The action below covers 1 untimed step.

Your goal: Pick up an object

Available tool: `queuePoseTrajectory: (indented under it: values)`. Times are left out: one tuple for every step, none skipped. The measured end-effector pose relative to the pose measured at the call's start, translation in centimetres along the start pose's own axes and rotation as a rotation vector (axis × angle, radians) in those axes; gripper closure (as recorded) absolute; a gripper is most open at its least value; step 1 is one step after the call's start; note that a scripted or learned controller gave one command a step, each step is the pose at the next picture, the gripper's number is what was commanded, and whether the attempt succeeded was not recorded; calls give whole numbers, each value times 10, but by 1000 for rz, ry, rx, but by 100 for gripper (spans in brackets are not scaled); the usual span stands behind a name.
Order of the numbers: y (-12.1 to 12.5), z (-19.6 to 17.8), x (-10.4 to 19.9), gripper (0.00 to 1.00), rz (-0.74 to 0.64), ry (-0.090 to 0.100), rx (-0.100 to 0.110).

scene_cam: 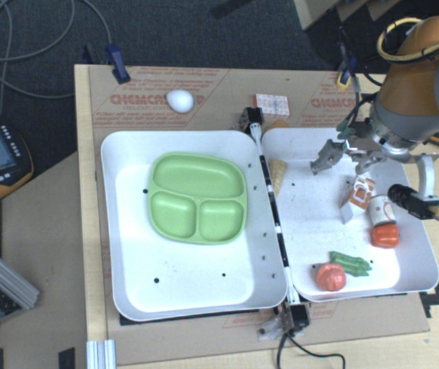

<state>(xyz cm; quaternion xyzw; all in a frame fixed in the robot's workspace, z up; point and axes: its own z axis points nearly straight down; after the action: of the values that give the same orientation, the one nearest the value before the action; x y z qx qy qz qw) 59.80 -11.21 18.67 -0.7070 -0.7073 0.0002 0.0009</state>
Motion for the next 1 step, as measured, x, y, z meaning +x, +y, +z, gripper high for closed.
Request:
queuePoseTrajectory:
  values:
    - [19, 7, -64, 0, 1, -4, -3]
